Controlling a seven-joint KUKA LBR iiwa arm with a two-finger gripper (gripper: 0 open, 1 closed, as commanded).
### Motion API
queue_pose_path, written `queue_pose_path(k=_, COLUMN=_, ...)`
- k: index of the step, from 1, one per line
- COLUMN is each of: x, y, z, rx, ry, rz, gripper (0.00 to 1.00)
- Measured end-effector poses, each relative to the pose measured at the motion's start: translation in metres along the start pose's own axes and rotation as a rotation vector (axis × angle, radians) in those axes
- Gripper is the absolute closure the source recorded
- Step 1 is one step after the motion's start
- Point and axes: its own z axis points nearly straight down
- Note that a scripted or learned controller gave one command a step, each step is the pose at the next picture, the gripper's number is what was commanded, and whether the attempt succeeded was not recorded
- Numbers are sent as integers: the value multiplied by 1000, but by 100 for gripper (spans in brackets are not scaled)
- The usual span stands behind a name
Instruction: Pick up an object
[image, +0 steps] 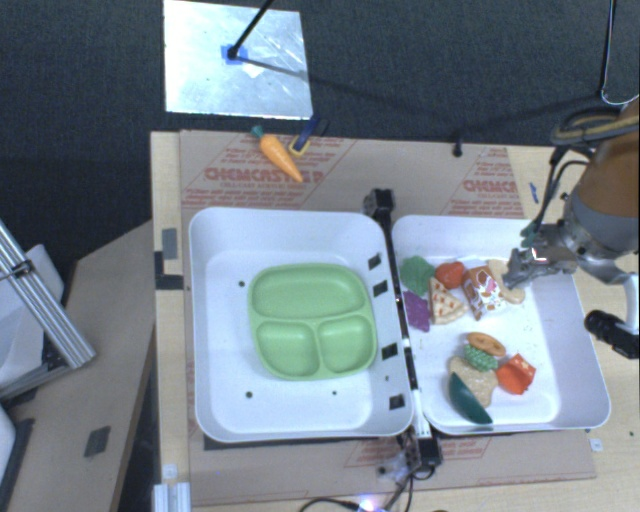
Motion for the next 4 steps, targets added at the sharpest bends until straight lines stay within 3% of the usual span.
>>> queue_pose_path(k=2, x=100, y=19, z=-11, rx=0, ry=2, rz=-5, gripper=100)
queue_pose_path(k=3, x=138, y=26, z=11, rx=4, ry=2, rz=-3, gripper=100)
queue_pose_path(k=4, x=141, y=30, z=5, rx=2, ry=1, rz=-1, gripper=100)
